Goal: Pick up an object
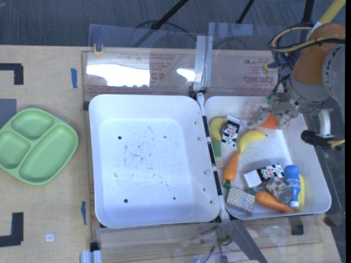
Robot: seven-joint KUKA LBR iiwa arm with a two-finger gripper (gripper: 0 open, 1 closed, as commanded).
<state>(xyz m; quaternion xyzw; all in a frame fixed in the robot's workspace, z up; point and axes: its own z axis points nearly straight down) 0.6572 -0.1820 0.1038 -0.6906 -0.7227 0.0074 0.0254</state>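
Pincer (272, 114): grip state cannot be told, over small orange object (269, 121) | right shallow white bin (321, 193): yellow plastic banana (250, 139), orange plastic carrot (232, 166), blue bottle (293, 182)

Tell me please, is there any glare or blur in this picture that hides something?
In the camera view, bright glare lies on the clear panel behind the left bin, washing out its printed text; the gripper above the right bin looks soft and hard to read; the green plate is evenly lit and sharp.

A green three-compartment plate (35, 145) lies on the wooden bench (55, 212), left of the bins.
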